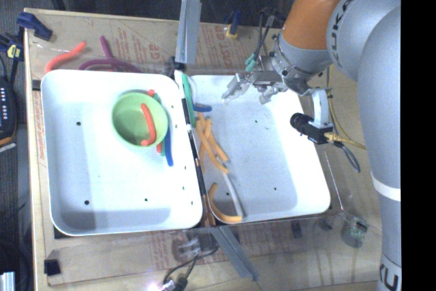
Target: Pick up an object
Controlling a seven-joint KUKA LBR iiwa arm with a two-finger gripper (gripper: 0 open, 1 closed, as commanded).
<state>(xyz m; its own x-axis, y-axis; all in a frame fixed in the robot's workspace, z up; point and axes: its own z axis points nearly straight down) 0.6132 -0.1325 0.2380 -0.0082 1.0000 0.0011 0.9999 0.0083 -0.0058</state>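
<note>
My gripper (pixel 249 90) hangs over the back of the right bin (pixel 286 167), its two fingers (pixel 231 89) spread open with nothing between them. Several orange sticks (pixel 211 140) lie along that bin's left side, in front and to the left of the gripper. An orange curved piece (pixel 221 208) rests in the front left corner. A short blue piece (pixel 202 108) lies near the divider. In the left bin (pixel 88 187) a green bowl (pixel 136 123) holds a red strip (pixel 147 120), with a blue stick (pixel 167 150) beside it.
A green stick (pixel 185 95) lies along the divider between the bins. A grey metal bar (pixel 187 27) stands behind the bins. Orange (pixel 65 56) and purple (pixel 109 65) pieces lie on the bench at the back left. A black plug (pixel 306 125) and cables hang by the arm.
</note>
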